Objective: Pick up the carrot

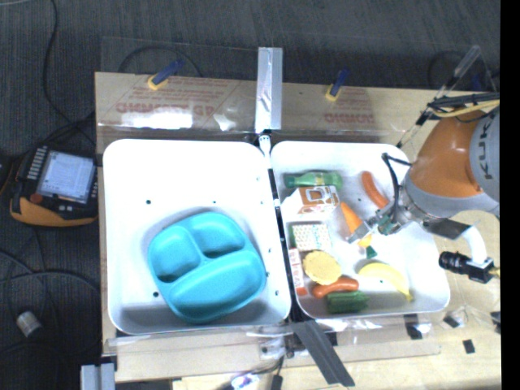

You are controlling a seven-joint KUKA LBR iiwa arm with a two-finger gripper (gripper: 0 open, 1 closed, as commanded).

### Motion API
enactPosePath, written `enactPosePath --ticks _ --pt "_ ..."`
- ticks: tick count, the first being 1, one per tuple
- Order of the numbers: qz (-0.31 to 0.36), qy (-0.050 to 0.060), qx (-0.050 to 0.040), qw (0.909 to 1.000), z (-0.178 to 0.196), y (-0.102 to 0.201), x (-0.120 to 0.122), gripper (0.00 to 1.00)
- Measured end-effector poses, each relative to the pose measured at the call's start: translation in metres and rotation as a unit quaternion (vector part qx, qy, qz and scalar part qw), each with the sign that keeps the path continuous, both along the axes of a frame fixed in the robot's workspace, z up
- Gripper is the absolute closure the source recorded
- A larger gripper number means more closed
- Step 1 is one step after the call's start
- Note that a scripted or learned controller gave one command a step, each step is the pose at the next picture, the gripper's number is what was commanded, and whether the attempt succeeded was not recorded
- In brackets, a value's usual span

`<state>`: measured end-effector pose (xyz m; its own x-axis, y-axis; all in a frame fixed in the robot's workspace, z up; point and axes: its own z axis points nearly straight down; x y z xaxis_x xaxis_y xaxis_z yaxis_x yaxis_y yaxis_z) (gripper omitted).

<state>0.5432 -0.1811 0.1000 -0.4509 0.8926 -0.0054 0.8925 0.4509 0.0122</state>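
Two bins side by side on bench (162, 96). Left bin (130, 169): divided tray (207, 266) inside, toward near side. Right bin (426, 295): bottle (313, 179) at far side, box (315, 198) just before it, carrot (350, 215) mid-bin, claw (367, 232) just right of carrot, banana (387, 275) near right, sausage (374, 188) far right. Handheld device (61, 184) left of bins.

Arm (455, 173) reaching in from right, wrist bent down, pincer (370, 230) low.

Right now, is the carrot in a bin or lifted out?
In. The carrot lies on the right bin's floor, beside the gripper.
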Motion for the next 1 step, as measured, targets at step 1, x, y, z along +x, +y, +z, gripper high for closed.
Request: enactPosePath --ticks 1 --pt "0.082 0.005 -0.0009 0.9966 0.1585 -0.0237 0.0350 1.00"
